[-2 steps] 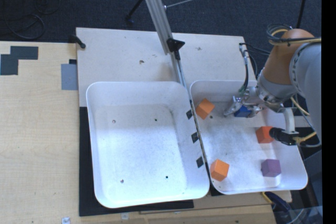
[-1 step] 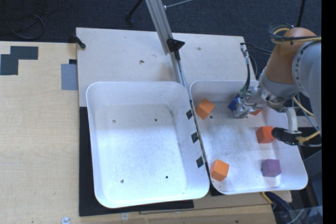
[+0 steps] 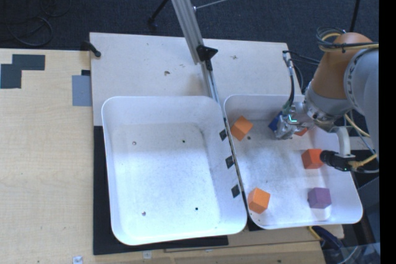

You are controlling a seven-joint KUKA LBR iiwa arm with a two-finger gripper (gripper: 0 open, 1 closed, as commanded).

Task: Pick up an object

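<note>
The right bin (image 3: 346, 214) holds two orange cubes (image 3: 241, 128) (image 3: 258, 200), a red-orange block (image 3: 311, 158), a purple block (image 3: 319, 197); the gripper (image 3: 286, 129) is over a blue block (image 3: 275, 123), grip unclear.

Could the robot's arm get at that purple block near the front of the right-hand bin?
Probably yes. The purple block sits apart from the other blocks in the right bin, open from above, and the gripper already hangs over that bin.

Three orange blocks (image 3: 242, 128), one purple block (image 3: 319, 197)
</note>
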